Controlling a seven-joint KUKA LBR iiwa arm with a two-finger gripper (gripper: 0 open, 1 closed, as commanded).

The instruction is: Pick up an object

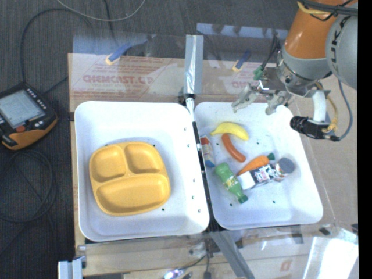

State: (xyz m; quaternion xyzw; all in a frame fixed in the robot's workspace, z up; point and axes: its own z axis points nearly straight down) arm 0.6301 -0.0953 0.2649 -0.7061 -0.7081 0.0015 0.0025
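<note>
Banana (230, 131) lies at the far side of the right bin (302, 205), a little apart from the sausage (233, 148), carrot (253, 164) and green bottle (230, 181) (those crowd together, worse targets). Gripper (261, 102) hovers over the bin's far rim, fingers (243, 100) spread open, nothing between them. I'd drop straight onto the banana's middle, fingers across its width. Left bin holds the yellow tray (129, 178).

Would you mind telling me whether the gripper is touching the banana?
Apart. The camera view shows the gripper spread open near the bin's far rim, with bare white bin floor between its fingertips and the banana.
</note>
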